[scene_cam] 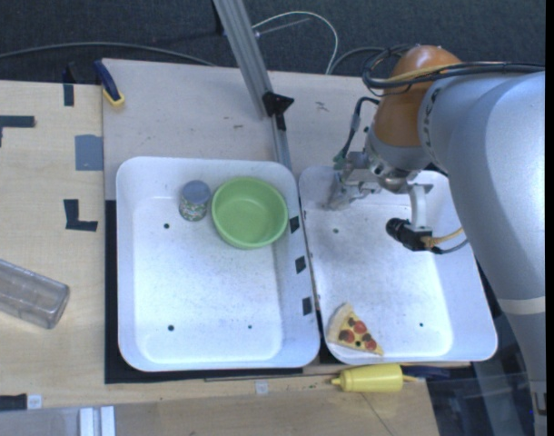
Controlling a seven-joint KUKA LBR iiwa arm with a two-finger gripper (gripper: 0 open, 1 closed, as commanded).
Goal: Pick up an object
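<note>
The pizza slice (354,329) lies in the near left corner of the right bin (440,334); a yellow bottle (368,378) lies just outside that bin's near rim. The gripper (336,193) is low at the far left corner of the same bin, well apart from the slice, holding nothing visible. In the left bin (150,334) a green bowl (249,212) stands beside a small jar (194,200).

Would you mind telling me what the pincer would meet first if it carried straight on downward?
Probably the bare floor of the right bin near its upper-left corner; the pincer points there, though its height is unclear.
</note>
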